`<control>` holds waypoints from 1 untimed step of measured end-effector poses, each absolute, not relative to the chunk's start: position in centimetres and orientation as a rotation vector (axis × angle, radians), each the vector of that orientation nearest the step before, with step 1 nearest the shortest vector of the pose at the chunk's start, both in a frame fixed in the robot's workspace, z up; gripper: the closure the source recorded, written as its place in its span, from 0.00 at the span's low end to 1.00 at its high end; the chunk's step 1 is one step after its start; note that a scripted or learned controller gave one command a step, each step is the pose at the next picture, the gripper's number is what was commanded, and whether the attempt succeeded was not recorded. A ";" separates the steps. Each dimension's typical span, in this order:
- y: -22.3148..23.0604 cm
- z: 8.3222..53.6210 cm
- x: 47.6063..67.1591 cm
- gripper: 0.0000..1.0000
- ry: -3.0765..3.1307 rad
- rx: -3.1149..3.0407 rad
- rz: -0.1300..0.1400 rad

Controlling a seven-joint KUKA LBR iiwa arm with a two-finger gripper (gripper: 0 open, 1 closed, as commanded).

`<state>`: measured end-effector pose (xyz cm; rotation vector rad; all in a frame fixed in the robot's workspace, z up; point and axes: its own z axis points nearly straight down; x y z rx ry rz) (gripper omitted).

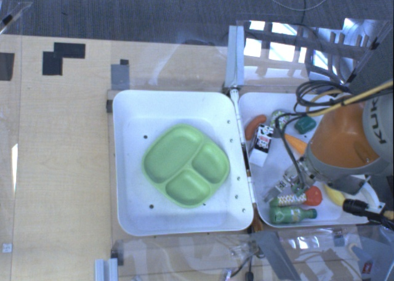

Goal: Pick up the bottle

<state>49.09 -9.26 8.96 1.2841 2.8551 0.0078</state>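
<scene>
While the arm (345, 138) reached in from the right and hung over the right bin (261, 212), the tool (297, 181) sat low among the clutter, just above the green bottle (293, 214). Whether the tool stood apart or together could not be told, since the wrist and cables hid most of it. Nothing could be seen held in it.

The bottle lay on its side near the front wall of the right bin, its cap end toward the bin's left corner. A small strip-like item (289, 199) lay just beside it on the far side, and a red round thing (314, 196) sat near its right end. A yellow banana-shaped piece (334, 196) lay further right. Toward the back of that bin were a reddish sausage shape (254, 127), a small white carton with dark print (261, 143), an orange piece (295, 144) and a teal object (304, 124).

The left bin (123, 212) held a green divided plate (186, 165), well apart from the work.

Judging by its position, the tool had been brought low over the bottle for a grasp; the crowding neighbours probably made a clean closure harder.
</scene>
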 end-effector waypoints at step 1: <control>-9.1 10.3 49.5 1.00 2.846 1.279 0.015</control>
